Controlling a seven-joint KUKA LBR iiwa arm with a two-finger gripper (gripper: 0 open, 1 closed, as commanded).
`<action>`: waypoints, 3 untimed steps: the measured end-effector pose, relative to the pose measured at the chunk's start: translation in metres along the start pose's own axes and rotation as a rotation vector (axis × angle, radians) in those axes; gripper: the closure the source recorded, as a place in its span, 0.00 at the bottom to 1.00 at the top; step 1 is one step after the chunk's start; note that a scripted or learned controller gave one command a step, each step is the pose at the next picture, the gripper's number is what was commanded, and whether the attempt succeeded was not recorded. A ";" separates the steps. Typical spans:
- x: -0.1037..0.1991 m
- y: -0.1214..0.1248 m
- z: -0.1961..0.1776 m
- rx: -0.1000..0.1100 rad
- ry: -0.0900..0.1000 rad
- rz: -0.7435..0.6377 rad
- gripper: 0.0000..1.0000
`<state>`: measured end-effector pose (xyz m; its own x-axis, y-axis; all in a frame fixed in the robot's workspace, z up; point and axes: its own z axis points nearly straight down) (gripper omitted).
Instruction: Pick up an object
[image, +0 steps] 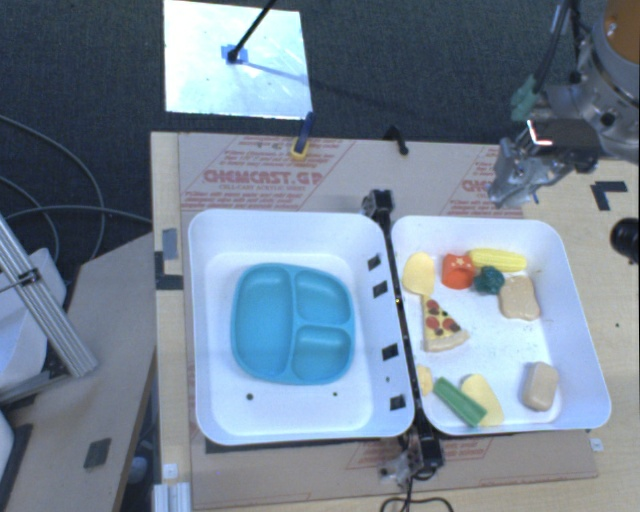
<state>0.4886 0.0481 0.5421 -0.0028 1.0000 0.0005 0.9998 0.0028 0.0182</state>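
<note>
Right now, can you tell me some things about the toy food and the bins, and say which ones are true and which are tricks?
1. The blue divided plate lies in the left bin. True.
2. The pizza slice lies on the blue plate. False: it lies in the right bin, near the divider between the bins.
3. The end effector is above the far edge of the right bin. True.
4. The green stick is at the far end of the right bin. False: it is at the near end, beside a yellow piece.
5. The corn cob lies in the right bin. True.
</note>
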 end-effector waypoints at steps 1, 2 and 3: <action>0.077 -0.001 0.009 0.018 0.000 -0.007 1.00; 0.114 -0.003 0.182 0.036 -0.006 -0.003 1.00; 0.112 0.001 0.165 0.022 -0.003 -0.008 1.00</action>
<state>0.4922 0.1606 0.3777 -0.0107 0.9999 -0.0025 0.9999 0.0107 -0.0035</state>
